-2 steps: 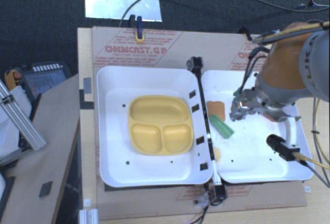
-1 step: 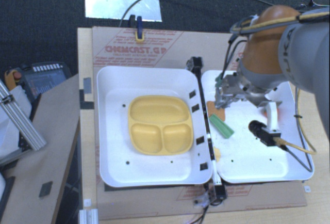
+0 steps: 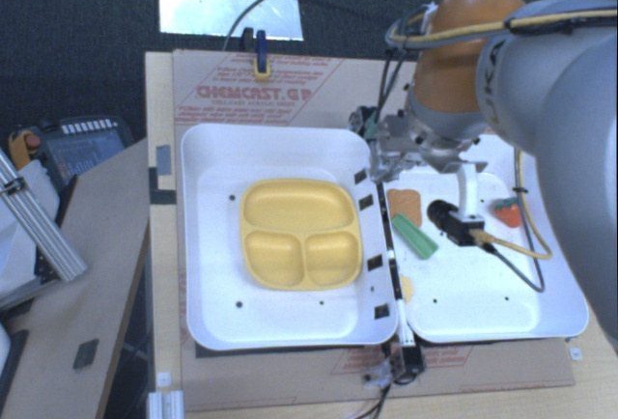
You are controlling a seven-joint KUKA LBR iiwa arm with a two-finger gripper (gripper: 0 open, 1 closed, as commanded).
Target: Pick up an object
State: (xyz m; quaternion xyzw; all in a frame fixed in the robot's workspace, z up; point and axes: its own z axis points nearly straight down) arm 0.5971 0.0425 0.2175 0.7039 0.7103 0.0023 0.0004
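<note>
My gripper (image 3: 381,164) hangs over the left edge of the right bin (image 3: 483,311), close to the divider between the two bins. Just below it lies a flat orange-brown piece (image 3: 404,205), and a green block (image 3: 413,237) rests slantwise below that. Near the bin's right side, partly behind the arm, sits a small red-orange thing with a green tip (image 3: 507,211). A small pale yellow piece (image 3: 407,289) lies by the bin's left wall. Nothing is visibly held by the gripper.
A yellow divided plate (image 3: 299,232) lies in the middle of the left bin (image 3: 208,311). The big grey arm with its orange band (image 3: 463,50) covers the right bin's back and right side. A cardboard sheet (image 3: 261,91) lies under both bins.
</note>
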